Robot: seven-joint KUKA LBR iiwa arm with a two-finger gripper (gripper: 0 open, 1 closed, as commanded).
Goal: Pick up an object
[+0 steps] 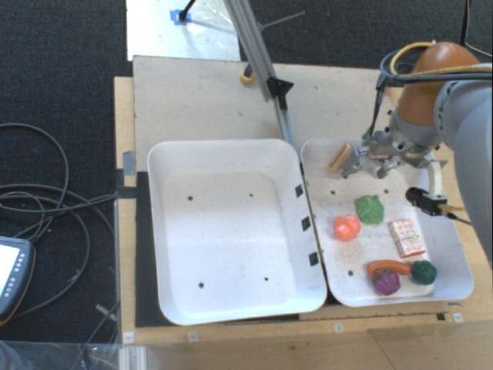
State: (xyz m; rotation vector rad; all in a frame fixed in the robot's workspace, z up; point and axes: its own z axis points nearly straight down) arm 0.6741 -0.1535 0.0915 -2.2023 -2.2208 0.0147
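My gripper (363,171) hangs over the far end of the right bin (461,277). Its two fingers are spread and nothing sits between them, so it is open. A tan stick-like piece (339,159) lies just left of the left finger, close to the bin's far rim. Nearer the camera lie a green lump (370,209), a red-orange round toy (347,227) and a pink box (406,237). An orange carrot (389,267), a purple piece (387,283) and a dark green piece (423,271) crowd the near right corner.
The left bin (223,149) lies beside the right one, joined by black clips (305,223). A grey pole (258,48) slants over the bench behind the bins. A black connector with a cable (422,200) hangs off the arm over the right bin's edge.
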